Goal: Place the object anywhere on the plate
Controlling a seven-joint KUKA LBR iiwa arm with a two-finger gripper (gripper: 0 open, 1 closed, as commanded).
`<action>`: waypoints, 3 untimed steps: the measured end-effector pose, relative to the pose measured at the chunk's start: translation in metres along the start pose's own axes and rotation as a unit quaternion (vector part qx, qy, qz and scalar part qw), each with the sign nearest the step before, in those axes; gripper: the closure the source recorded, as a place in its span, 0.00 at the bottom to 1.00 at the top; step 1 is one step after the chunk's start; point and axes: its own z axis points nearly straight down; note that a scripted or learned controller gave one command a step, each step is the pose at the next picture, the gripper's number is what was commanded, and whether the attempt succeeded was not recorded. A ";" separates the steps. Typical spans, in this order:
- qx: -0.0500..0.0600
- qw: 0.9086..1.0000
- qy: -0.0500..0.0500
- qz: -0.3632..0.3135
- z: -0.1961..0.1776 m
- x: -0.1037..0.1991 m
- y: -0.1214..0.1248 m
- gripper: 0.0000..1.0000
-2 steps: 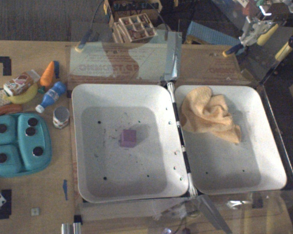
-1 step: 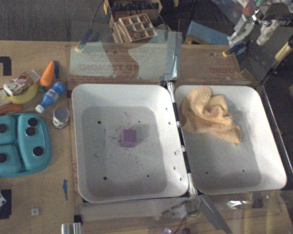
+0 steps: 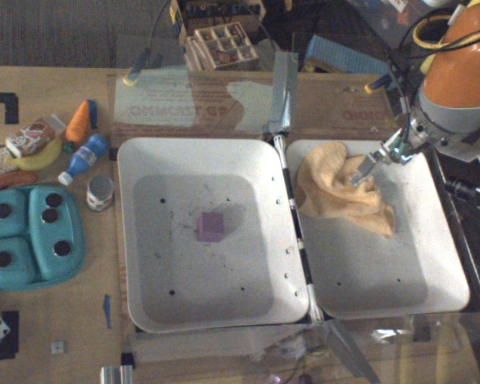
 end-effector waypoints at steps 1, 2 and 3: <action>0.000 0.998 0.000 -0.063 0.113 -0.045 -0.052 0.00; -0.002 0.999 -0.001 0.037 0.128 0.011 -0.100 0.00; -0.002 0.999 -0.001 0.037 0.128 0.011 -0.100 0.00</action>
